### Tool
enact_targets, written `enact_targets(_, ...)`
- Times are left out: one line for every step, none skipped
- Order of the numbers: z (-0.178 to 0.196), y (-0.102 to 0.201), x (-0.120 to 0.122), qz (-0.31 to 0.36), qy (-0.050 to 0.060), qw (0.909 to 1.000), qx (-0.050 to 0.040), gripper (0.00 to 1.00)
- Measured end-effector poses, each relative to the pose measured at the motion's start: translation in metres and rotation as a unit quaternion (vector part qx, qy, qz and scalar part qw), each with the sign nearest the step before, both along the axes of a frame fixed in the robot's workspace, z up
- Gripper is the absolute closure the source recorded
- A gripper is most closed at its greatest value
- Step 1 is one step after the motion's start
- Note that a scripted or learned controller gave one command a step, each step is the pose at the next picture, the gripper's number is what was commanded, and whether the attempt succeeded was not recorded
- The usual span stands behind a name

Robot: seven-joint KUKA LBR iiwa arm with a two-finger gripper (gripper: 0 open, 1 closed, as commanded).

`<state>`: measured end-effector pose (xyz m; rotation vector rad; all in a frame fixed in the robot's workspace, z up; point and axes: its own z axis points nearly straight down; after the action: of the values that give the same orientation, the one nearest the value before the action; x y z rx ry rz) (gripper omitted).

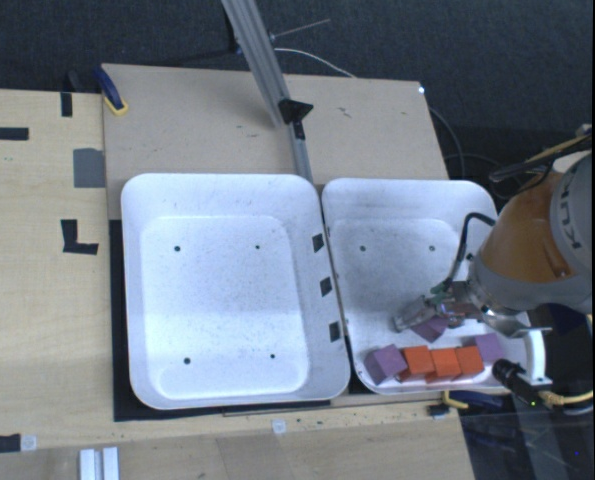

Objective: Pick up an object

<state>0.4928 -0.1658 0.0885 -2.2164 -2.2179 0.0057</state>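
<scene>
My gripper (418,318) reaches in from the right and sits low over the near part of the right bin (397,200). A small purple block (433,330) lies right at the gripper's tip, partly hidden by it; whether it is gripped cannot be seen. Along the bin's near wall runs a row of blocks: a purple one (384,363) at the left, then orange ones (418,360) (445,364) (469,360), and a pale purple one (489,346) at the right end.
The left bin (137,208) stands beside the right one, with black clips (325,286) along the shared rim. A slanted metal rail (262,53) crosses the bench behind the bins. The arm's grey and orange body (537,248) overhangs the right bin's right side.
</scene>
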Motion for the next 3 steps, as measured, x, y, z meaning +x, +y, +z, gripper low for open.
enact_targets(0.012,0.000,0.001,0.001,-0.001,1.0000,0.0001,1.00)
enact_targets(0.053,0.056,0.086,0.005,-0.007,1.0000,-0.0003,1.00)
enact_targets(0.106,0.131,0.081,0.004,-0.005,1.0000,0.0010,1.00)
